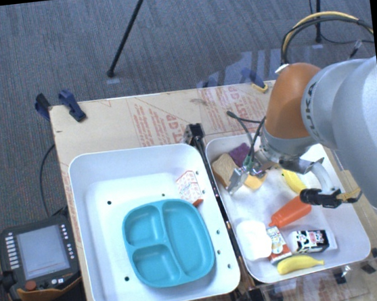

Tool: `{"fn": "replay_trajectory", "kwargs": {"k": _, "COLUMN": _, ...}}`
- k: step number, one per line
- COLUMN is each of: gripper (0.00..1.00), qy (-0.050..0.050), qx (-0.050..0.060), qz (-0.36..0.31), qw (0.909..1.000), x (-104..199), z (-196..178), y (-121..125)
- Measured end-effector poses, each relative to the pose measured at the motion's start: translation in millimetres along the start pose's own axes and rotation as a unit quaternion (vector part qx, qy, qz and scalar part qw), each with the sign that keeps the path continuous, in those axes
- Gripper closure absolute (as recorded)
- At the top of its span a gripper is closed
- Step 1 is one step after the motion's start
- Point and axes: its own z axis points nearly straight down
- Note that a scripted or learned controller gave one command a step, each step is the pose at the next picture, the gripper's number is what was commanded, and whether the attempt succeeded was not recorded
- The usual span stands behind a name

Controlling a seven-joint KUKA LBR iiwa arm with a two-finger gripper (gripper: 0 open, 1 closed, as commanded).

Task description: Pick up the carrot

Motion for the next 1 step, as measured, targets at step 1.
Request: {"fn": "replay_trajectory", "kwargs": {"k": 1, "gripper": 0.00, "qy": 0.000, "qx": 0.003, "qz": 0.029, "qw": 0.9996, "x": -16.8, "z": 1.4, "y": -63.9}}
